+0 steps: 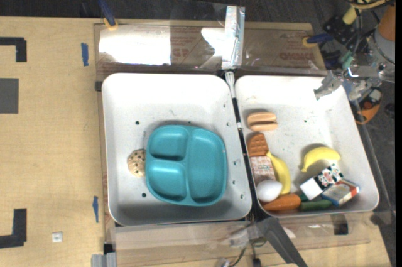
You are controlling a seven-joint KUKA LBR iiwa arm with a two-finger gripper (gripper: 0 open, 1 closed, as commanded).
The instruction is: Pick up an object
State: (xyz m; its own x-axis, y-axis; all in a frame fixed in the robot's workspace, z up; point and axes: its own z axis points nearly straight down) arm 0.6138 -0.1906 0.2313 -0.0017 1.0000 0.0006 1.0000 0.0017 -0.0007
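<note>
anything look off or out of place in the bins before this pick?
Nothing damaged or spilled. One oddity: a cookie sits alone in the left bin, wedged against the teal divided tray, while all the other toy food is piled along the right bin's left and near edges.

We saw the objects lying loose in the right bin (352,115): hot dog (262,120), two bananas (319,156), egg (270,190), carrot (282,203), small boxes (326,184). Cookie (135,162) lay beside teal tray (186,163), left bin (125,102).
</note>
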